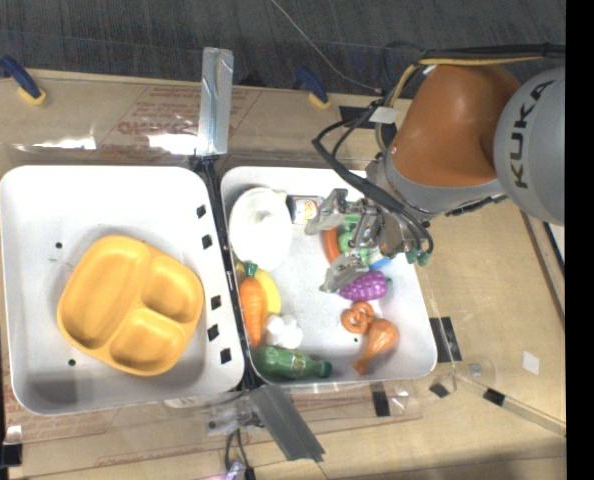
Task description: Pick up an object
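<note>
My gripper [335, 240] hangs low in the right bin [417, 353], with its fingers spread apart, one finger [329, 208] toward the back and the other [339, 271] toward the front. A small orange-red piece [331, 245] lies in the gap between them, with a green piece [349, 232] beside it; whether either finger touches them I cannot tell. Purple grapes [364, 287] lie just in front of the front finger. A brown pretzel [357, 318] and an orange drumstick [379, 340] sit nearer the front wall.
A white bowl [259, 225], a carrot [252, 308], a yellow banana [268, 290], a white lump [282, 330] and a green cucumber [290, 364] line the right bin's left side. A yellow divided plate [130, 303] lies in the left bin [27, 208].
</note>
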Tool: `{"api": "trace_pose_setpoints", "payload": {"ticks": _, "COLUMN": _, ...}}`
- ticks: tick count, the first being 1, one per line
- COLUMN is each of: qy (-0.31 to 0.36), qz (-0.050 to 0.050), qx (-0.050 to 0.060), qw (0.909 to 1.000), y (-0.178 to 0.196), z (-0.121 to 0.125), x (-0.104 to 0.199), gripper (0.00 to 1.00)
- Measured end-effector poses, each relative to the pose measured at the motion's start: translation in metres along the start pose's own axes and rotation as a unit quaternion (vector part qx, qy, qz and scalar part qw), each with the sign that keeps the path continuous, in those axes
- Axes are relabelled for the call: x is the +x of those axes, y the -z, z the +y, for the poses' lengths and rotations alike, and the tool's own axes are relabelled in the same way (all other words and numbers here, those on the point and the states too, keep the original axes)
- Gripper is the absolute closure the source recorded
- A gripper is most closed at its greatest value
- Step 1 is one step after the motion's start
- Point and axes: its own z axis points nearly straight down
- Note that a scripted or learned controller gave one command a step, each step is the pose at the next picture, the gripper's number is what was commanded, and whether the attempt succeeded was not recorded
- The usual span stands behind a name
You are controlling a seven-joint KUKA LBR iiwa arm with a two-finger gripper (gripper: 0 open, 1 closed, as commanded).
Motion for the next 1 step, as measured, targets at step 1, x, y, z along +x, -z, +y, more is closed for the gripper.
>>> {"api": "trace_pose_setpoints", "payload": {"ticks": 1, "qy": -0.016, "qz": 0.002, "qx": 0.000, "qw": 0.9999, "y": -0.0494, "z": -0.0947, "x": -0.0058, "gripper": 0.00}}
